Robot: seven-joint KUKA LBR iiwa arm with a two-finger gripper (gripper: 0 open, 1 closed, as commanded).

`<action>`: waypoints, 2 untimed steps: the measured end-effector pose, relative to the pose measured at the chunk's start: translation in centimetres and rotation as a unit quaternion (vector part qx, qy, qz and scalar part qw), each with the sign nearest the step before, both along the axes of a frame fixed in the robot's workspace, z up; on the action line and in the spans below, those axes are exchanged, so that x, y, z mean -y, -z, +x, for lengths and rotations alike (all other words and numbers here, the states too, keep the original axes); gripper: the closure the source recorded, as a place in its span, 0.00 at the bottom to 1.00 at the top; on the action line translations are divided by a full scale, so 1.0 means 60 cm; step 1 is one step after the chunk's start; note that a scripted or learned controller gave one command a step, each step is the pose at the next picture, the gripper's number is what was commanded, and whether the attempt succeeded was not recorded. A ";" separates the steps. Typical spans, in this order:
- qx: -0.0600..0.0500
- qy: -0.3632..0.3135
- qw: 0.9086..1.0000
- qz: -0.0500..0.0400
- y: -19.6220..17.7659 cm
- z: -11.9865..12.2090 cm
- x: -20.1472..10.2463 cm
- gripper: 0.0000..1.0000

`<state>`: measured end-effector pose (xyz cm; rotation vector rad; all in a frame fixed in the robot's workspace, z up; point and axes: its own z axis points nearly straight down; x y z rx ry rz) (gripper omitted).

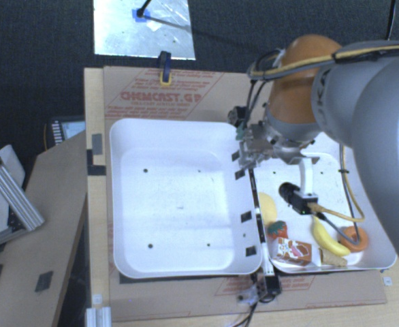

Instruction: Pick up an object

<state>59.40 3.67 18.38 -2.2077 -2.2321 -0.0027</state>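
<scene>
Claw (252, 155) hangs well apart from the banana (327, 238).

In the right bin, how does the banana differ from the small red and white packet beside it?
Colour: the banana is plain yellow, while the packet is red and white with print. Shape: the banana is long and curved, while the packet is flat and roughly rectangular. Pose: the banana lies at a slant, while the packet lies nearly square to the bin's front wall. Both lie in the right bin, near its front.

Bins (179, 203) wht; banana (325, 236) yel; packet (293, 251) red/wht.
</scene>
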 end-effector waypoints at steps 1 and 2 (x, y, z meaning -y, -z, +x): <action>0.002 0.002 1.000 -0.001 -0.019 0.002 0.008 1.00; 0.002 0.000 1.000 0.000 -0.037 0.003 0.008 1.00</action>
